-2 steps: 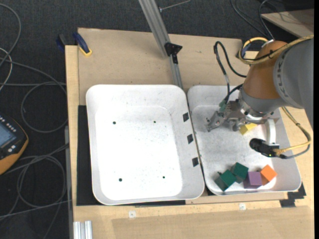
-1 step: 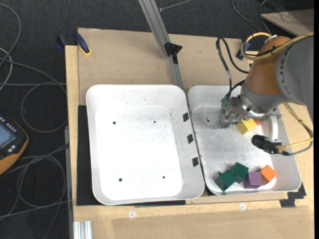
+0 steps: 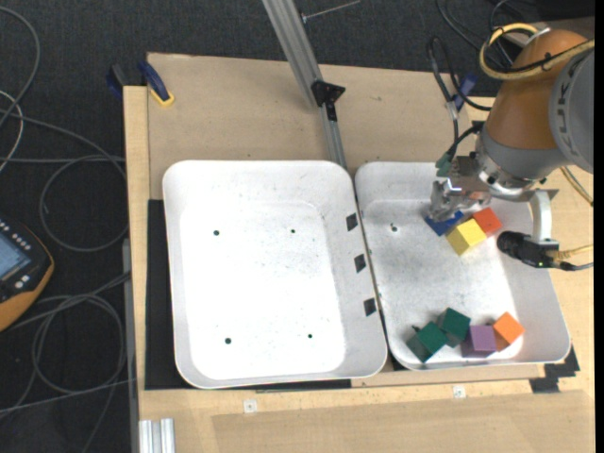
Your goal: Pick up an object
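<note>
Take the right bin as your landmark. To its left, touching it along the shared wall, you have the left bin, a white tray with a speckled floor. A slanted grey metal pole comes down from above and ends just beyond the right bin's upper left corner.

Inside the right bin, near its front wall, you see a cluster of blocks lying close together: two dark green blocks, then a purple block, then an orange block toward the bin's lower right corner.

Toward the bin's back wall, well apart from that cluster, sits a second group. A blue block lies lowest and leftmost, a yellow block is just right of it, and an orange-red block is just beyond the yellow one.

The gripper hangs over this back group, directly above the blue block and seemingly touching it. You cannot tell from this angle how the hand is set, nor whether it pinches anything. The arm reaches over the bin's upper right corner.
</note>
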`<state>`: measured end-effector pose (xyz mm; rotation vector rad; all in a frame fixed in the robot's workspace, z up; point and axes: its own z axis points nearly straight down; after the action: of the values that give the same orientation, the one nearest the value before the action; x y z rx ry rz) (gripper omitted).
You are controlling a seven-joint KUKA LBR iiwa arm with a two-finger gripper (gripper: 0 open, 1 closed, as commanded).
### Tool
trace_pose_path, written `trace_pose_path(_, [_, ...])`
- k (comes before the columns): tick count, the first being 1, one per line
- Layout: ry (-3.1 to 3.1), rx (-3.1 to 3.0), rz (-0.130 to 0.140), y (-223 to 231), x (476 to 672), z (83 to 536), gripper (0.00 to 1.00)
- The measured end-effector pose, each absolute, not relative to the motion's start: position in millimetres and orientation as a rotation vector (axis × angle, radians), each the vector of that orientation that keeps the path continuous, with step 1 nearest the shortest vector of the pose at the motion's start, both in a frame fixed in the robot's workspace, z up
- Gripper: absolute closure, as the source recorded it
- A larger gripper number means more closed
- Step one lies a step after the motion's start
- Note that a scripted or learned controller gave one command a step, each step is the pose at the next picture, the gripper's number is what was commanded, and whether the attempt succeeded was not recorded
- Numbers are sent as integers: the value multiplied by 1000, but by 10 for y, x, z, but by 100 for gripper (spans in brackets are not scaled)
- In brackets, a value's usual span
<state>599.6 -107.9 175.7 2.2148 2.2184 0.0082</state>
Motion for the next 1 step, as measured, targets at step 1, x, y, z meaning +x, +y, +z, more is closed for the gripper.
trace_pose_path(1, [2219,2213,9,-1029,6058,2391,100])
